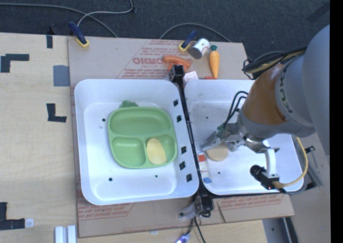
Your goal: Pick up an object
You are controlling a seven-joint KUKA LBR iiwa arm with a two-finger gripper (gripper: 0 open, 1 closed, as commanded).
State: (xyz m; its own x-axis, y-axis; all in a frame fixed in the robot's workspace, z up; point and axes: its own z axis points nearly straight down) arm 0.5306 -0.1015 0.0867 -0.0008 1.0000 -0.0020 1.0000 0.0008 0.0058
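Green tray (140, 124) holding yellow piece (156, 151) fills the left bin (91, 145).

1. A thick grey robot arm (313, 83) enters from the right of the frame.
2. An orange band (263, 102) rings it above the wrist.
3. Black cables (262, 62) loop beside the band (thin ones, also trailing lower right).
4. The metallic grey gripper (214, 141) sits centre-right.
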